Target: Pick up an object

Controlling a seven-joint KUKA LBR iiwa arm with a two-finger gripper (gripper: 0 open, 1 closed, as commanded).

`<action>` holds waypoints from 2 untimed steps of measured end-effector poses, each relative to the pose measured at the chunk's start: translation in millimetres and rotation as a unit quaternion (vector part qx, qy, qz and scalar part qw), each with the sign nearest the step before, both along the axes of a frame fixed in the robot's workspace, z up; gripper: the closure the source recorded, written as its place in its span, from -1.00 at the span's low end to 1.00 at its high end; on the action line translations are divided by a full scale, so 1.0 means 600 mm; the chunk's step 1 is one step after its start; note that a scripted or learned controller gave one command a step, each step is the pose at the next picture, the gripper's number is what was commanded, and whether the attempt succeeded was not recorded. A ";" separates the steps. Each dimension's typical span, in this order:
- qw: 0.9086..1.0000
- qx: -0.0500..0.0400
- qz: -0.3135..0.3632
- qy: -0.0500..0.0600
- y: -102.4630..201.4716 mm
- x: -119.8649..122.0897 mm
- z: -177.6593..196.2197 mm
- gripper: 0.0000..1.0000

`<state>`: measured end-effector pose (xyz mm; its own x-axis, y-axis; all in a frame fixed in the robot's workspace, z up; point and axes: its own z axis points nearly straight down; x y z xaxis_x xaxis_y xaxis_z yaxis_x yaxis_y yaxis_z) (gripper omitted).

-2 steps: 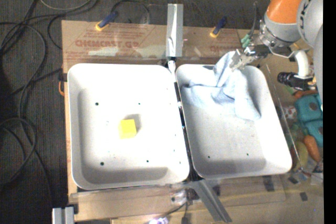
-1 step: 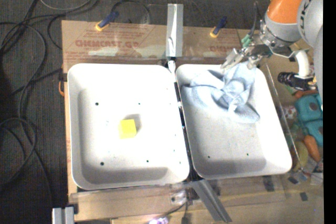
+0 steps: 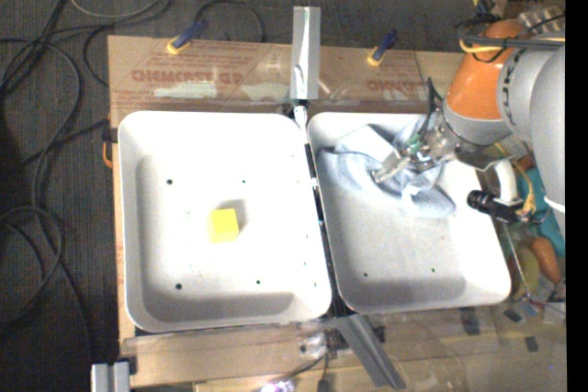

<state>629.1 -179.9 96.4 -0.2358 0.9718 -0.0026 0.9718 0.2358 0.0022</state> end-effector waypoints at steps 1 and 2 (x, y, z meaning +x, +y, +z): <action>0.997 -0.001 0.073 -0.005 -0.035 0.001 -0.007 -1.00; 0.997 -0.003 0.082 -0.006 -0.032 -0.042 -0.006 -1.00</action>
<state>603.8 -198.8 92.7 -0.3916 0.9201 -0.0117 0.9200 0.3917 0.0120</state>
